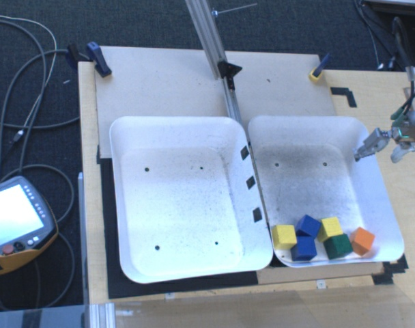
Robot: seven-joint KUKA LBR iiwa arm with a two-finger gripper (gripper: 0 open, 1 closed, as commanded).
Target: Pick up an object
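Observation:
Several small blocks lie clustered at the near end of the right bin [310, 139]: a yellow block [284, 236], a blue block [307, 225], a second blue block [304, 249], another yellow block [330, 227], a green block [338, 245] and an orange block [362, 240]. My gripper [380, 152] hangs at the right bin's far right rim, well away from the blocks. Its fingers stand open, with nothing between them.
The left bin [125, 139] sits beside the right one, with a row of black clips along the shared wall. A slanted metal rail [206, 29] runs from the top down to the bins. A teach pendant [16, 221] lies off the bench at left.

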